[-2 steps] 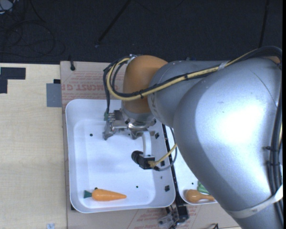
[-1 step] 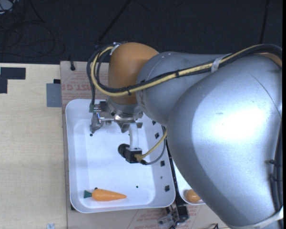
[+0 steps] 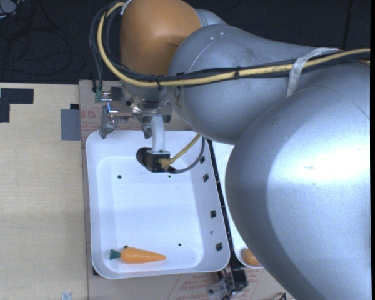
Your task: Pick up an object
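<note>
A view from above of a pale wooden tabletop carrying two shallow white bins side by side, with one large grey robot arm reaching in from the right and covering much of the scene. The gripper hangs over the far edge of the left bin, below the arm's orange band. From this angle it is not possible to tell whether the gripper is spread or closed, and nothing is seen held in it. The left bin holds one toy carrot, orange with a small green top. It lies flat along the bin's near edge, close to the near left corner, with its green end pointing left, well apart from the gripper. The right bin is mostly hidden under the arm. At its near edge one small orange thing peeks out, too covered to identify. The step in hand looks like the approach, with no pick made yet. To take the carrot, the next move probably calls for carrying the gripper across the bin toward its near edge, lining it up across the carrot's narrow body, then lowering and closing. Count: one arm, two bins, one carrot, one part-hidden orange thing.
</note>
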